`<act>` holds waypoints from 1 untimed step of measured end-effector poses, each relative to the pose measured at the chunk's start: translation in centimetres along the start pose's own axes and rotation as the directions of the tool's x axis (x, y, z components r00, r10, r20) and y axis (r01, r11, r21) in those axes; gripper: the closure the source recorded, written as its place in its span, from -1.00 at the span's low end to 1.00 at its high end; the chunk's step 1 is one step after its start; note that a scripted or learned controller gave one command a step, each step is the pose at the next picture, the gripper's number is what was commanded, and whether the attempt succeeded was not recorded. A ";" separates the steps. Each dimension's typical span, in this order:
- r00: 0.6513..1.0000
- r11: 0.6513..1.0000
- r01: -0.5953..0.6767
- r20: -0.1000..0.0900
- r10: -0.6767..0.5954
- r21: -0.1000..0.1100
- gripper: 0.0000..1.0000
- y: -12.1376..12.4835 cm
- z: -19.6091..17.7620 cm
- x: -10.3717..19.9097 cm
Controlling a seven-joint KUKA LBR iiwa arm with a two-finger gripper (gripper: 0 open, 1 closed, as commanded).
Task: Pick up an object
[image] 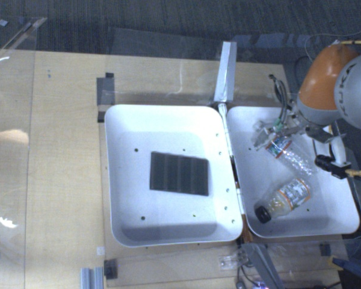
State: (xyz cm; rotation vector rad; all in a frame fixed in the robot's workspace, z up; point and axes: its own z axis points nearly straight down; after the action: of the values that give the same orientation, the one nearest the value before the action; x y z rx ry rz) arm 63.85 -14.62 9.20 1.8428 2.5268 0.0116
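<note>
A clear plastic bottle [284, 200] with a black cap lies on its side in the right bin [343, 212], cap toward the front left. Behind it lies a crumpled clear plastic bottle [289, 152] with a coloured label. The arm comes in from the right, its orange band [323, 80] above the bin's back right corner. My gripper [281, 129] is low over the back of the right bin, right at the upper end of the crumpled bottle. The clutter of clear plastic there hides how it meets the bottle. A dark ribbed rectangular pad [179, 173] lies flat in the left bin [126, 131].
The two bins share a ridge [231, 161] in the middle. A grey upright bar [225, 71] stands behind that ridge. Cables and a black connector [328, 162] hang from the arm over the right bin's right side. Wooden bench surface [48, 161] spreads to the left.
</note>
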 end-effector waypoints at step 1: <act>1.000 1.000 0.001 0.002 -0.001 -0.006 1.00 0.2 -1.3 0.0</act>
State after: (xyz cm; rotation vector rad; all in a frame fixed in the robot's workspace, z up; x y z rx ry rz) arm 64.07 -14.53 10.47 1.8387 2.5236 0.0170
